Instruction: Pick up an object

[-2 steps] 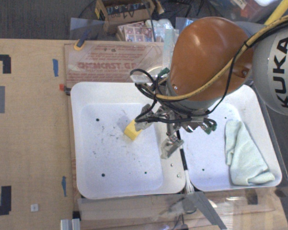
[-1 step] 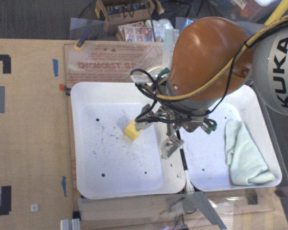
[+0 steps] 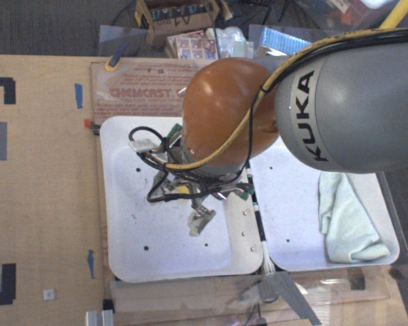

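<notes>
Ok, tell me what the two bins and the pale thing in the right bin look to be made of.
Left bin and right bin: likely moulded plastic, smooth white, rounded corners. Pale thing: probably soft cloth, pale green-white, a towel by its folds and rumpled edges.

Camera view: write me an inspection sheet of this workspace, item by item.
Surface: two shallow white bins side by side, left bin and right bin, on a wooden bench.
Job's things: small grey object lying in the left bin; pale green cloth in the right bin.
Clutter: nothing seen in the bins beyond these.
Grippers: gripper hidden under the arm's orange band, above the left bin.
Cables: black wires looping at the wrist; yellow cable along the arm.
Surroundings: blue tape marks, boxes behind the bench.
</notes>
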